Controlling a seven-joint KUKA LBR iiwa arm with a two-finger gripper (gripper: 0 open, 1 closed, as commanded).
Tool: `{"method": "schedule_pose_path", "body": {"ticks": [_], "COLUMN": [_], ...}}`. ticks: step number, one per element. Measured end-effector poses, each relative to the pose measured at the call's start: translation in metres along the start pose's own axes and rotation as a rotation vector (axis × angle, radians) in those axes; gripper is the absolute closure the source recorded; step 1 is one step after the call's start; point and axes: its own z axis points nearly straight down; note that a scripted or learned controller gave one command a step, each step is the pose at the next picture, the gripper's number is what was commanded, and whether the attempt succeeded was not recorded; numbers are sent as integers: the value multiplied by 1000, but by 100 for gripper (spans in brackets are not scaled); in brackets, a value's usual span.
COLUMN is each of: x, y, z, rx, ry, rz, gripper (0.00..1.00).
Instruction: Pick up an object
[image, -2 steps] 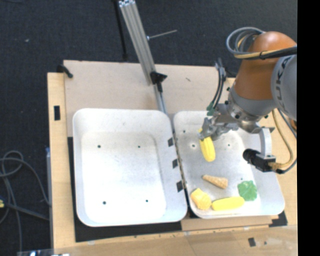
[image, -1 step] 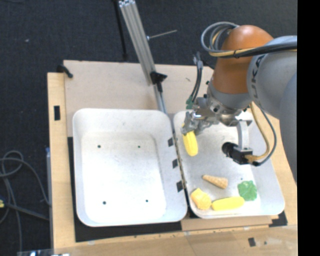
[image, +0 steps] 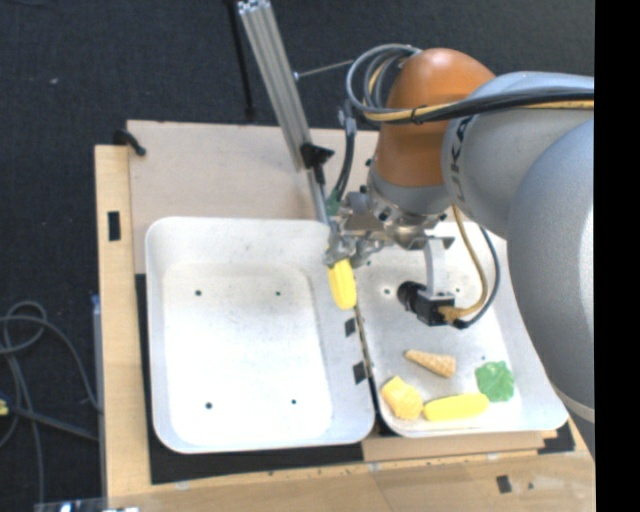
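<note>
My gripper (image: 343, 258) hangs over the ridge between the two white bins, under the orange band of the wrist. A small yellow oblong object (image: 342, 285) sits upright between its fingertips, its top end pinched and its lower end pointing down at the ridge. The fingers are shut on it. In the right bin (image: 520, 350) lie a tan cone (image: 430, 362), a yellow chunk (image: 402, 398), a long yellow piece (image: 455, 407) and a green lump (image: 494, 380), all near the front edge.
The left bin (image: 240, 330) lies to the left of the gripper. A slanted metal rail (image: 285, 90) rises behind the bins. A black fitting on a cable (image: 425, 303) hangs under the arm above the right bin.
</note>
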Motion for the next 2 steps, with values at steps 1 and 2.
{"method": "schedule_pose_path", "body": {"ticks": [1,2], "x": [42,40], "y": [11,11], "z": [6,6], "rx": [0,1], "ry": [0,-2], "rz": [1,3], "gripper": [100,0]}}
